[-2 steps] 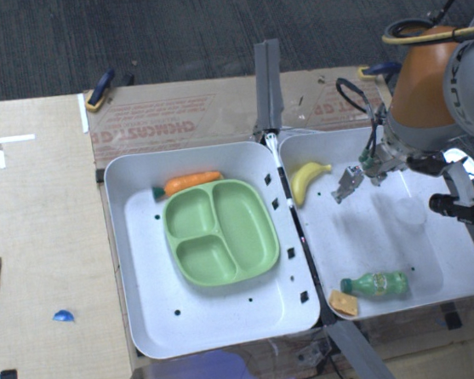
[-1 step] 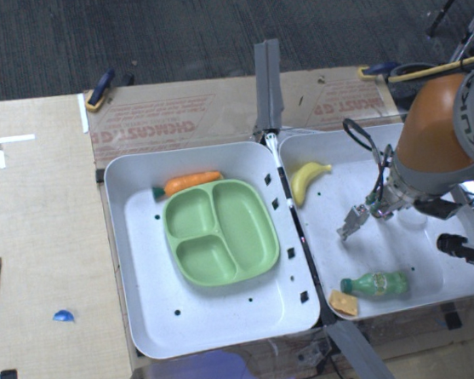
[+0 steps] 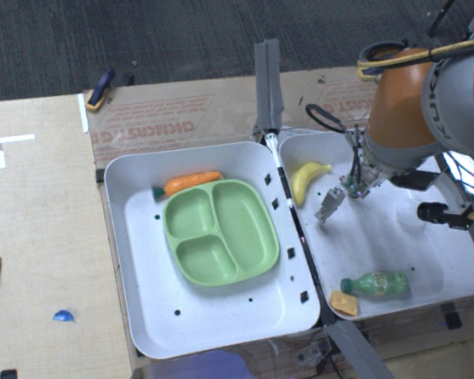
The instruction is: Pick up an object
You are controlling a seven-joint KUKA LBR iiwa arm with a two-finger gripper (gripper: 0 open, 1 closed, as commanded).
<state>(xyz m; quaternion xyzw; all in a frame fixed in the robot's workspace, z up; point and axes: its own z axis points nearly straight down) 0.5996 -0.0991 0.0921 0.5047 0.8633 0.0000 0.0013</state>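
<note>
Banana point(image 3: 305, 179), yellow, lying at the upper left of the right bin point(image 3: 414, 231), just up and left of the gripper point(image 3: 331, 203), apart from it. Left bin point(image 3: 143, 264) bearing a green divided plate point(image 3: 222, 232), with a carrot point(image 3: 191, 181) touching its upper rim. Gripper low over the right bin floor, fingers narrowly parted, nothing between them. Green bottle point(image 3: 376, 285) near the front wall, label unreadable; small tan object point(image 3: 344, 302) beside it, hard to identify.
</note>
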